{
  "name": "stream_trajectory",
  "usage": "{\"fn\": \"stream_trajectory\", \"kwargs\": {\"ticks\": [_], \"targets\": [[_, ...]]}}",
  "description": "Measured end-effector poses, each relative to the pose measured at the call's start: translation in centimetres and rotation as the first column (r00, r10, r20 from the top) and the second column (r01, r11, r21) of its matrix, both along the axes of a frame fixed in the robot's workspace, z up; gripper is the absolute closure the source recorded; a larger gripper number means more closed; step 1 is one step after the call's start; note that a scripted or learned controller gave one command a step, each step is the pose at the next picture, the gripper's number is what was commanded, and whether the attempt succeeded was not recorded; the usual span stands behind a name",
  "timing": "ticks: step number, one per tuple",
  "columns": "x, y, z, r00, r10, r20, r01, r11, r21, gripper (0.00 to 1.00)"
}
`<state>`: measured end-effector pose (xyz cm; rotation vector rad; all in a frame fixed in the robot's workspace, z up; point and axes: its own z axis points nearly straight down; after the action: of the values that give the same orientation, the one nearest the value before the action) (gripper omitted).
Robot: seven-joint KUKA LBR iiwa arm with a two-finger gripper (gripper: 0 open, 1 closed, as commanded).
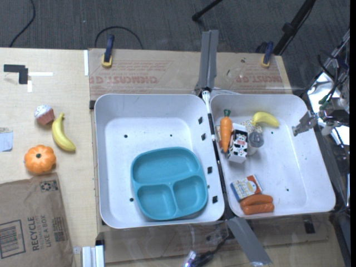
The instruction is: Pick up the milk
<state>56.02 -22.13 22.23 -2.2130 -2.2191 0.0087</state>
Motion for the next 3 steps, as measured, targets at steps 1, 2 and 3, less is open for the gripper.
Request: {"fn": "stream_trajectory", "kwargs": {"ticks": [1,2,3], "targets": [[5.3,9.7,-9.9,0.980,0.201,0.004,-0.201,0.980,-0.002,0.00],[4.3,11.5,-12.9,0.989,0.148,0.013,-0.148,0.989,-0.006,0.00],[-1.0,11.4,-12.8,0.993,0.117,0.016,-0.117,0.993,-0.008,0.00]]}}
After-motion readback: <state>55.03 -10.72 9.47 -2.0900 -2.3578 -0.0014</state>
